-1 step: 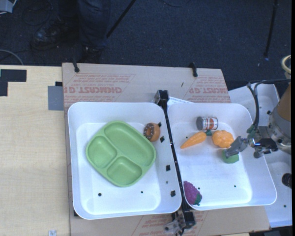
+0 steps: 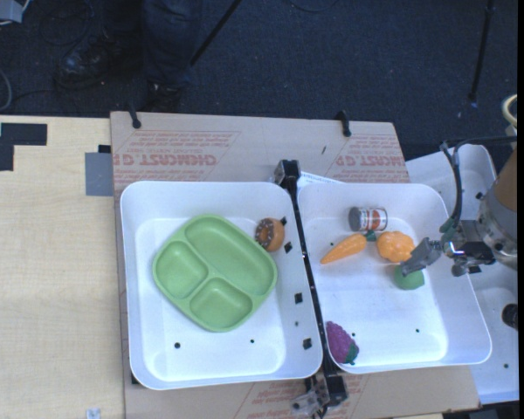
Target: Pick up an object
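- The right bin is a shallow white tray with rounded corners and a raised rim; its lower middle floor lies bare, leaving open room there.
- The jaws reach in over the right bin's right rim, just above a green round piece; whether they are open or closed cannot be told, and nothing shows between them.
- The green round piece sits near the right bin's right wall, touching or nearly touching the jaws' tip; it looks smooth and flat-topped.
- An orange fruit, round and glossy, lies just left of the jaws, in the upper half of the right bin.
- A carrot, orange and tapered, lies left of the orange fruit, close beside it, its point aimed toward the divider.
- A small can lies on its side above the carrot, silver with a red band.
- A purple bunch of grapes, bumpy, sits in the right bin's lower left corner, against the rim.
- The left bin touches the right bin's left edge; it holds a light green plate with three compartments, tilted, and a brown round doughnut at the plate's upper right edge.
- Both bins rest on a cardboard sheet on the tabletop, pale wood.
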`<state>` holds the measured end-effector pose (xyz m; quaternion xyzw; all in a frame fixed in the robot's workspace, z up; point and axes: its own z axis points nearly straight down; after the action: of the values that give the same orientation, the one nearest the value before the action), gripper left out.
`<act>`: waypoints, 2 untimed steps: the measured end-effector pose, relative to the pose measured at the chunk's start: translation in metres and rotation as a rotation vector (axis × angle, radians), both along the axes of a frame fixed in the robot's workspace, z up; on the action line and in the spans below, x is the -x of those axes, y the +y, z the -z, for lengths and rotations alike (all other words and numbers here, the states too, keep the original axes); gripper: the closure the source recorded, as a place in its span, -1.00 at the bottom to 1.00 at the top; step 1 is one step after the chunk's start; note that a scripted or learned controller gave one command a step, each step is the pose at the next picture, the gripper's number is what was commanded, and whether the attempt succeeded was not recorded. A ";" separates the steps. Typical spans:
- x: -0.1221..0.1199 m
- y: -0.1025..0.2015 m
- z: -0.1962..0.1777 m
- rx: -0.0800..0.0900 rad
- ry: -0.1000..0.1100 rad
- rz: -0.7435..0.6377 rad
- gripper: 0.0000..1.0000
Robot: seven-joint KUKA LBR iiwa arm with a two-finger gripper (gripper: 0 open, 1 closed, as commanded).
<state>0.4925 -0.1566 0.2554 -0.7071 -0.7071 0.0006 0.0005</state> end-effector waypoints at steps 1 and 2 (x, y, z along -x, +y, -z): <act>0.009 0.006 0.050 -0.003 0.006 0.000 -1.00; 0.009 0.005 0.115 -0.003 0.008 0.000 -1.00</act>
<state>0.4832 -0.1513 0.1407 -0.7072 -0.7070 0.0021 0.0046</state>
